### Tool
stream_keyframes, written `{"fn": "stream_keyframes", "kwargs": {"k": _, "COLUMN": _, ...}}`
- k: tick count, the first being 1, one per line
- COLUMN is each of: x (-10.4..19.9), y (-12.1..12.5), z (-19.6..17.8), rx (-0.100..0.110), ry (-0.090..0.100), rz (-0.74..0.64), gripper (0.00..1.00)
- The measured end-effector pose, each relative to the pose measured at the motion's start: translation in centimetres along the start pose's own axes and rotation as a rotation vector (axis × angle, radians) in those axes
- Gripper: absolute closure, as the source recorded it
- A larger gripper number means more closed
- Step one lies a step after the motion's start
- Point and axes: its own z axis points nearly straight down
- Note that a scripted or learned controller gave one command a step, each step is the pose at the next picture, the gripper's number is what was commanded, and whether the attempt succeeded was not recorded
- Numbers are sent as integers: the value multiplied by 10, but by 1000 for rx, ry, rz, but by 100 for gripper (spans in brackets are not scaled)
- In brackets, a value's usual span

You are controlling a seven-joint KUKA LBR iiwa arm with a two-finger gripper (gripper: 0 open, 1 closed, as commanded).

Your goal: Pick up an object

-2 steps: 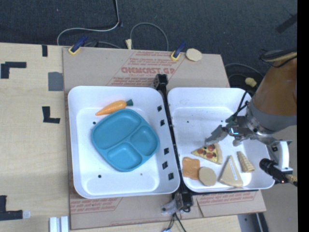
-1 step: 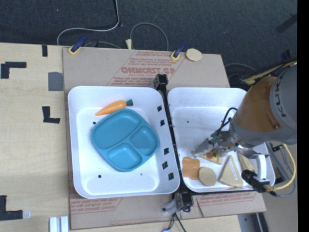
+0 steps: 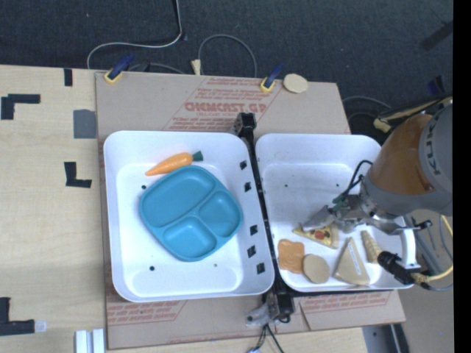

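Grey arm with broad orange band.
Rounded grey casing above the band; dark metal gripper below; thin black cable looping beside the wrist.

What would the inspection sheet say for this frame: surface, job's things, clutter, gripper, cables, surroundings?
Surface: two white bins, left bin and right bin, on a cardboard sheet.
Job's things: blue divided plate and toy carrot in the left bin; pizza slice, toast, round cookie and wedge in the right.
Clutter: round disc on the cardboard.
Gripper: gripper low over the pizza slice; finger state unclear.
Cables: white cable behind the bench.
Surroundings: dark carpet.
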Motion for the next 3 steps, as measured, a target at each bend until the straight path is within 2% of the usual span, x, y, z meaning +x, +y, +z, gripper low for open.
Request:
{"fn": "stream_keyframes", "kwargs": {"k": 1, "x": 1, "y": 2, "z": -13, "rx": -7, "ry": -3, "rz": 0, "gripper": 100}}
{"fn": "stream_keyframes", "kwargs": {"k": 2, "x": 74, "y": 23, "z": -94, "rx": -9, "ry": -10, "rz": -4, "gripper": 100}}
{"fn": "stream_keyframes", "kwargs": {"k": 3, "x": 70, "y": 21, "z": -90, "rx": -4, "ry": -10, "rz": 1, "gripper": 0}}
